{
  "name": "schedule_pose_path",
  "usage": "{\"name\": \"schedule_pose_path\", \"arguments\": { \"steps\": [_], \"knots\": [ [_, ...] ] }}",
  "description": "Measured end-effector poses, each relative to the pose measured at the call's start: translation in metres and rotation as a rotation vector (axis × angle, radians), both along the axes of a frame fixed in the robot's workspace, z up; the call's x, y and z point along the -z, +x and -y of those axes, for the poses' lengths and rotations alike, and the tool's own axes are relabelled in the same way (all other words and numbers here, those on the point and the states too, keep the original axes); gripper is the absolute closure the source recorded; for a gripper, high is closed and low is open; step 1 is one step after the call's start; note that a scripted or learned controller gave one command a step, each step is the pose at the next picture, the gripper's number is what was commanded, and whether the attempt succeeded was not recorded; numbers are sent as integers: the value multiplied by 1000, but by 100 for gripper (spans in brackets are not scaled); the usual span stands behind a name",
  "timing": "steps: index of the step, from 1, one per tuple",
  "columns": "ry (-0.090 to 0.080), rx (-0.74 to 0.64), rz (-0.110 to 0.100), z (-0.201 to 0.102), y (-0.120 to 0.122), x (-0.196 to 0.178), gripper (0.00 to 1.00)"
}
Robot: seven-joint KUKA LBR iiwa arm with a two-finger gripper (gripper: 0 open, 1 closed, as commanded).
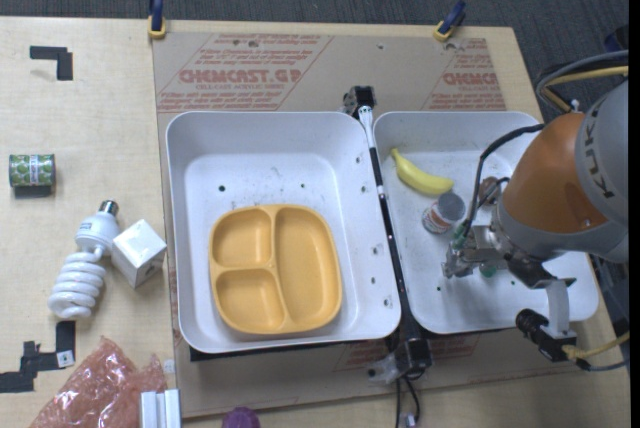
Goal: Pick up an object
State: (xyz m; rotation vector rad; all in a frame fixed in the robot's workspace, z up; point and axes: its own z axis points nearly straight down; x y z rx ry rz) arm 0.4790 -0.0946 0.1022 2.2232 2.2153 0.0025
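Observation:
A yellow banana (420, 176) lies at the back left of the right bin (470, 138). Just in front of it stands a small jar with a grey lid (443, 213). My gripper (459, 261) is low over the floor of the right bin, a little in front and to the right of the jar and apart from it. Something small and green (487, 267) shows beside the gripper, too hidden to identify. The grey and orange arm (555, 191) covers the bin's right side. In the left bin (182, 216) rests a yellow divided plate (275, 268).
On the bench left of the bins lie a spiral light bulb (80, 268), a white cube (139, 252), a green can (32, 171) and a pink mesh bag (95, 386). A ridge (378, 196) separates the two bins.

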Motion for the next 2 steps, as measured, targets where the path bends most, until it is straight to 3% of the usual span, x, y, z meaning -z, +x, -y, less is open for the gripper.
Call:
{"name": "schedule_pose_path", "arguments": {
  "steps": [1, 2],
  "knots": [
    [0, -6, -3, -73, 67, -90, 100],
    [1, -4, -4, -15, 35, -90, 100]
  ]
}}
